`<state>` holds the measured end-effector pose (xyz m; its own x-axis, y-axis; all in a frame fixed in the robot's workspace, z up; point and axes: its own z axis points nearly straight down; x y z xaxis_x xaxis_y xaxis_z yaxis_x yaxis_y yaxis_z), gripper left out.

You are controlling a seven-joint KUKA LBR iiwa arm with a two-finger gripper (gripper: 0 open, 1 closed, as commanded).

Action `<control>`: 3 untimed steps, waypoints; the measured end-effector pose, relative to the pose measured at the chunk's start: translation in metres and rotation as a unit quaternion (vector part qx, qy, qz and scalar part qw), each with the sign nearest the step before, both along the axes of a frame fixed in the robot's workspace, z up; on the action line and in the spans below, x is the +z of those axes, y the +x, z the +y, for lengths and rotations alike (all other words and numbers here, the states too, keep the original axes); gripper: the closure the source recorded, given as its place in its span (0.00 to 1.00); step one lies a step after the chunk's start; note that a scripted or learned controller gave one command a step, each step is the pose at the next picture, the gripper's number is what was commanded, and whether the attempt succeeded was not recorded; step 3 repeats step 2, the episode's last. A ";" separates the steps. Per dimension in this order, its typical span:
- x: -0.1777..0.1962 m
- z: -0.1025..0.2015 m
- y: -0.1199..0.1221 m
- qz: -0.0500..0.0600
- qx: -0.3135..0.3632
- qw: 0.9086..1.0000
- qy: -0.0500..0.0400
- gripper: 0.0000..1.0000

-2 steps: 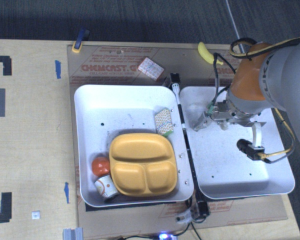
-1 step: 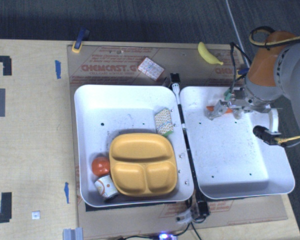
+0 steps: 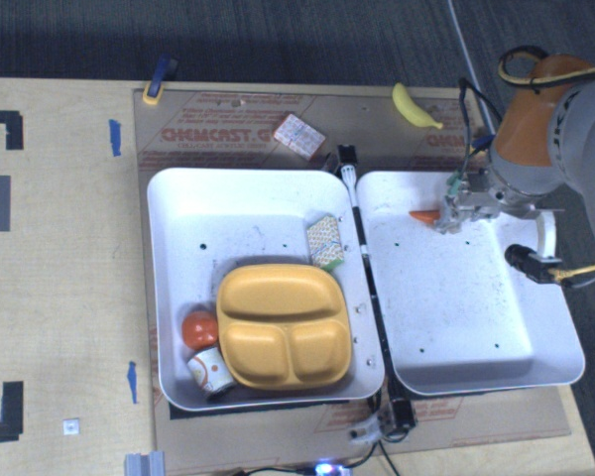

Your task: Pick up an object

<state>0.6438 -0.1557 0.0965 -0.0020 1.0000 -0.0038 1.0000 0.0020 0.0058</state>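
The arm reaches in from the right and its gripper [image 3: 452, 209] sits low at the back of the right bin [image 3: 476, 355], right against a small orange carrot-like piece [image 3: 423, 217]; whether it has hold of it, I can't tell. Over in the left bin [image 3: 178, 206] lie a yellow divided tray [image 3: 283, 325], a tomato [image 3: 199, 328], a patterned packet [image 3: 324, 240] and a small white cup [image 3: 209, 368].
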 end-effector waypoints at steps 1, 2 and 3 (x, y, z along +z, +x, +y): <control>0.080 0.064 -0.034 0.003 0.000 1.000 0.002 1.00; 0.150 0.097 -0.115 0.004 0.000 1.000 0.003 1.00; 0.150 0.097 -0.115 0.004 0.000 1.000 0.003 1.00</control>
